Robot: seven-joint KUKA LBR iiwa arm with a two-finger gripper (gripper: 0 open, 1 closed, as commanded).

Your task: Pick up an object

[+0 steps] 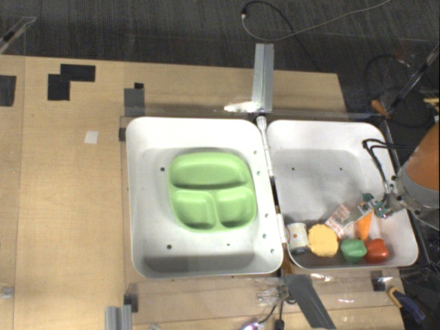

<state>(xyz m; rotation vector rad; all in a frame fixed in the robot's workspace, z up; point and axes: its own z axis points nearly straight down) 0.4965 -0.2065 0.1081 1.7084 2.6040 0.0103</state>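
While a green divided tray sits in the bin far left of the claw, a small can, yellow piece, green piece and red piece lie below-left of it; its grip cannot be judged.

Evenly lit from above, moderately bright, colours slightly washed. Soft grey shadow pooled inside the left bin along its near wall, and around the green tray at its centre. Mild glare across the floor of the right bin beside it. Beyond both bins, dark and low in contrast. Overall softness, fine detail smeared; small items at the right bin's near edge blurred together.
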